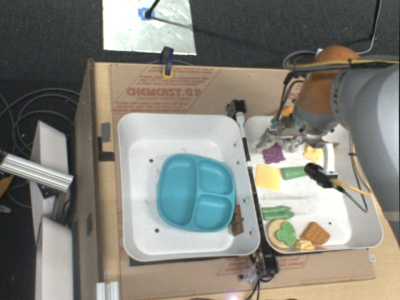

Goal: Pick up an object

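grey arm (365,124) with its orange band (319,89) crowds the right bin (369,230), hiding that bin's far corner. the gripper (284,139) hangs low over a purple piece (273,154), and its tips blur into the clutter, so whether it is gripping anything i cannot tell. beside it lie a yellow wedge (268,177) and a green stick (291,173). over in the left bin (134,167) sits a blue divided plate (195,192).
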You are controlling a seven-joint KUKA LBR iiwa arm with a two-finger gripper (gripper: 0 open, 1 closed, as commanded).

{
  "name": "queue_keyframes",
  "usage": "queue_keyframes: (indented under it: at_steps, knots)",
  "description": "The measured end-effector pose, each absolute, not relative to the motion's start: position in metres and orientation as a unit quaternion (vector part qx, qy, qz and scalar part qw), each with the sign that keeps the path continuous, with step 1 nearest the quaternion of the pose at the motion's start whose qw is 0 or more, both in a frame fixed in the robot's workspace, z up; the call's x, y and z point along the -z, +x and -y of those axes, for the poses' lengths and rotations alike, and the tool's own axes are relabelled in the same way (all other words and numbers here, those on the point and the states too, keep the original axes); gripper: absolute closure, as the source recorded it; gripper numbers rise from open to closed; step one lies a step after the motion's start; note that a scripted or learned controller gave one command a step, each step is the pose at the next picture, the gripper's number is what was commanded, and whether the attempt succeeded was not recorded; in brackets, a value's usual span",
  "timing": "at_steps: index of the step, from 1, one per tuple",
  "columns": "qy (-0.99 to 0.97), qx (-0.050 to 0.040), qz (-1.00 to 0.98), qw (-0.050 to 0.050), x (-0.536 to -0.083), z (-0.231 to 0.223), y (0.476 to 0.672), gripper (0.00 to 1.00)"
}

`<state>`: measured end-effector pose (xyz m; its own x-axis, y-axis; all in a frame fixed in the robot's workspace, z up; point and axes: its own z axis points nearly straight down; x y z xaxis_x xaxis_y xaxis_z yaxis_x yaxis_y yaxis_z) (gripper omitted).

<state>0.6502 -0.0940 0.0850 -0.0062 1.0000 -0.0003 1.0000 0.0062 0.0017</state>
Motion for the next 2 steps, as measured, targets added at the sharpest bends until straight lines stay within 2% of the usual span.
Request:
queue_keyframes:
  at_steps: [1, 2]
  knots:
    - [0.705, -0.0018, -0.710, 0.002, -0.096, 0.094, 0.651, 1.00]
    - [0.705, -0.0012, -0.709, 0.001, -0.188, 0.079, 0.624, 1.00]
